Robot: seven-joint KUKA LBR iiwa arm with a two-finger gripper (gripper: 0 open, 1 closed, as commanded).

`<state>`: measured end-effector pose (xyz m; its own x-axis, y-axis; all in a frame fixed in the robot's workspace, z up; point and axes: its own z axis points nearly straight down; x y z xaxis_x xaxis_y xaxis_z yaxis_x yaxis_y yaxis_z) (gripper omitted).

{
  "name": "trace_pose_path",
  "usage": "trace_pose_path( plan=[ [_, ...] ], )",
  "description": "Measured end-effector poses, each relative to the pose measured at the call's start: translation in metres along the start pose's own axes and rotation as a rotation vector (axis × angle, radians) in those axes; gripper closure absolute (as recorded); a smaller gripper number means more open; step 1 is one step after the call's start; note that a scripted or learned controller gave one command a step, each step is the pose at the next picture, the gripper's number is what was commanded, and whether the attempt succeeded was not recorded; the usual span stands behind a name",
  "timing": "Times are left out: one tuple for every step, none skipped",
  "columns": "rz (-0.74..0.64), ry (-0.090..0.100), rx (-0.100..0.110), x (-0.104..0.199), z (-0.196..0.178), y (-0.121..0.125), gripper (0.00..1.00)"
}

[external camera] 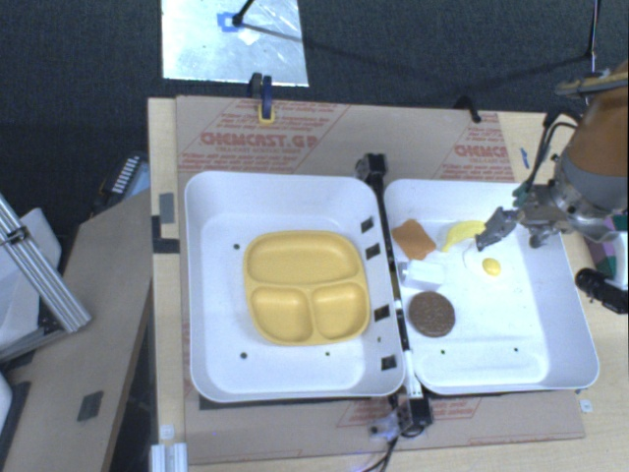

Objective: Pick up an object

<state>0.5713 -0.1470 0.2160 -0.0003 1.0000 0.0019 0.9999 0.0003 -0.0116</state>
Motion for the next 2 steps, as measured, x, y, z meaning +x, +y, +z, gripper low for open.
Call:
trace_pose_path(
  plan=[
    [-0.003, -0.002, -0.013, 0.0, -0.007, 0.003, 0.0],
    [-0.001, -0.002, -0.01, -0.006, 0.052, 0.002, 0.0]
  ],
)
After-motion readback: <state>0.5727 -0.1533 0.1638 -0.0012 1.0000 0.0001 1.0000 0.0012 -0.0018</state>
